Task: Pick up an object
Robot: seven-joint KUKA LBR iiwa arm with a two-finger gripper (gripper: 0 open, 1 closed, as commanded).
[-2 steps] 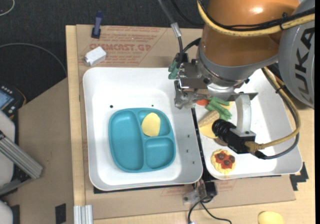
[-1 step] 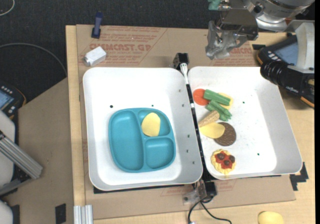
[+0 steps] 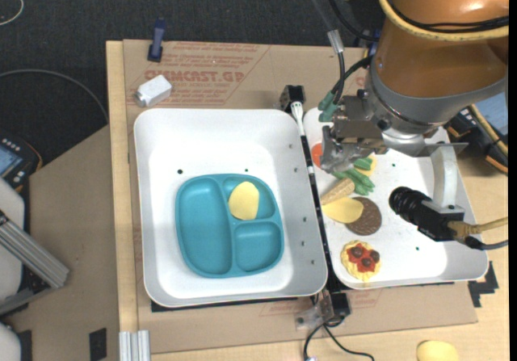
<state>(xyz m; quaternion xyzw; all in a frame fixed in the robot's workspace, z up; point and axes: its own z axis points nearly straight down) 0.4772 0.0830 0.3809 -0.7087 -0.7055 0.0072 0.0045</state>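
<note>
Down over the crowded right white plastic bin (image 3: 464, 270), risk of grabbing two or nothing!
Metal two-finger gripper (image 3: 349, 159) low among packed toy food, opening impossible to tell; green pea-pod toy (image 3: 363, 179) just beneath, touching pale corn piece (image 3: 339, 188), beside yellow slice (image 3: 342, 210); small, glossy, slip-prone.

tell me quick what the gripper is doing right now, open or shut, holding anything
gripper: low in the right bin over the green toy food; open or shut cannot be told.
</note>
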